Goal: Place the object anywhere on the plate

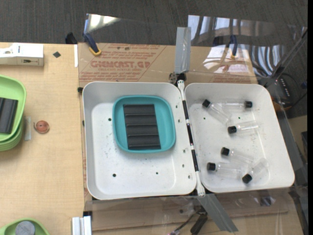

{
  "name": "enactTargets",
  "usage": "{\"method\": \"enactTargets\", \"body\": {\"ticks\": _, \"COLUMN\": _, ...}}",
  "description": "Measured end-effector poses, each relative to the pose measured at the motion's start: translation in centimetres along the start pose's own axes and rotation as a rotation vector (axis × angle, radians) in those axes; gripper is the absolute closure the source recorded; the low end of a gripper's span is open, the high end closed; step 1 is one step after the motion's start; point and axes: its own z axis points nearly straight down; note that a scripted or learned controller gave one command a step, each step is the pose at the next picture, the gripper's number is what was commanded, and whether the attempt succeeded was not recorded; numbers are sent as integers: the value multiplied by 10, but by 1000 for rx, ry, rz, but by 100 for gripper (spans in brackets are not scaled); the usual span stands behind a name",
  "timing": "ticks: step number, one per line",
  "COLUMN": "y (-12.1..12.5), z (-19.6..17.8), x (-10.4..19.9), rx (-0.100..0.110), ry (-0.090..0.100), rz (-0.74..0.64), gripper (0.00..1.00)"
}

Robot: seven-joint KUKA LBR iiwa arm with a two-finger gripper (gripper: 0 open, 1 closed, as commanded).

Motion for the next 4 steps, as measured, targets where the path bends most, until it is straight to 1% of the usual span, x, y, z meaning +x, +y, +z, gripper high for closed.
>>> {"method": "enactTargets", "body": {"ticks": 1, "y": 2, "z": 0, "x": 1, "rx": 0, "ry": 1, "rz": 129, "gripper": 0}}
{"method": "enactTargets", "body": {"ticks": 2, "y": -4, "z": 0, "x": -12, "rx": 2, "ry": -1, "rz": 284, "gripper": 0}}
{"method": "enactTargets", "body": {"ticks": 3, "y": -4, "z": 0, "x": -12, "rx": 0, "ry": 0, "rz": 417, "gripper": 0}}
{"method": "enactTargets", "body": {"ticks": 4, "y": -4, "z": 0, "x": -12, "rx": 1, "ry": 0, "rz": 500, "gripper": 0}}
